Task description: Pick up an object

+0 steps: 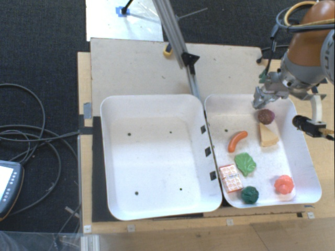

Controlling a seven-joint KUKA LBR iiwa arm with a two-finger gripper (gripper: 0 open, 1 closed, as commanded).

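Claw (261, 99) at far edge of right bin (306, 156), just above dark red round item (266, 116); contact not resolvable. Opening of claw: cannot tell; nothing seen held. Relative to dark red item: tan wedge (268, 135) just nearer camera, orange sausage (237, 140) nearer and left, green leaf (245, 163) beyond sausage. Near front wall: small patterned box (230, 178), dark green ball (249, 194), red-orange fruit (284, 184). Left bin (157, 156) adjoining on surface (136, 69).
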